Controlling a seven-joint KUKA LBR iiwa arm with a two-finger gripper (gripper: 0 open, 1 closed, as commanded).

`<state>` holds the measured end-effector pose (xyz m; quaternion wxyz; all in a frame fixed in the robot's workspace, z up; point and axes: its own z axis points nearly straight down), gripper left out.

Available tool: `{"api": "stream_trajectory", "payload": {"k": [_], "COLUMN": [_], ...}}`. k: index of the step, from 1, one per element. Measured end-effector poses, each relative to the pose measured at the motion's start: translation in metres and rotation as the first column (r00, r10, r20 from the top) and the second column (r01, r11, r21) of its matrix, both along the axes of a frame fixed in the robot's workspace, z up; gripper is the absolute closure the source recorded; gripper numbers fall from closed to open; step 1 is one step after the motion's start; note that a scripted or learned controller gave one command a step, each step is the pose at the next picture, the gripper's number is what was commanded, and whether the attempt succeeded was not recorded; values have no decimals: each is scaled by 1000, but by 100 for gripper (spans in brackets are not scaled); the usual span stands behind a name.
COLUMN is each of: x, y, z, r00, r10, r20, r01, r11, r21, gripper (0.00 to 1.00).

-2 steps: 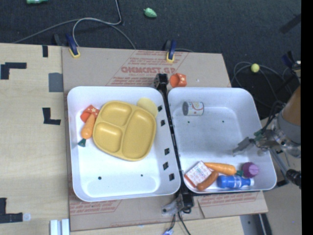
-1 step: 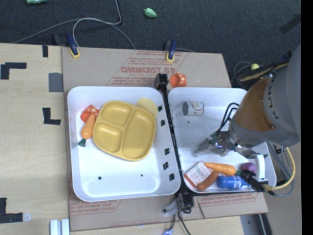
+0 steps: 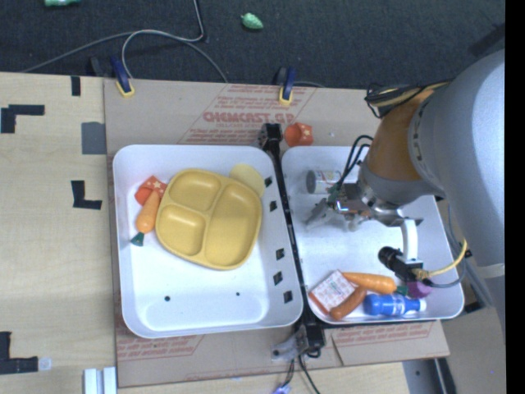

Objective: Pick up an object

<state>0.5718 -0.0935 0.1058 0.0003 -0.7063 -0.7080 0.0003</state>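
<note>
Gripper [image 3: 328, 206] low over right bin [image 3: 316, 257]

Orange carrot [image 3: 371, 282] lies flat near right bin's [image 3: 439, 306] front.

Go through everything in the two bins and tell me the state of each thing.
Yellow divided plate: upright, tilted, left bin.
Left carrot: lying beside the plate.
Right carrot: lying flat, right bin.
Blue bottle: on its side.
Red packet: lying flat.
Hand: low over right bin, holding nothing visible.
</note>
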Motion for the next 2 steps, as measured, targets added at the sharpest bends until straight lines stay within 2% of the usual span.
{"api": "stream_trajectory", "payload": {"k": [1, 2], "x": [71, 70], "y": [-11, -12], "z": [-20, -11], "r00": [1000, 1000], "r10": [0, 2], "r20": [4, -2], "r01": [0, -2], "r11": [1000, 1000], "r21": [-2, -4], "gripper": [0, 100]}}
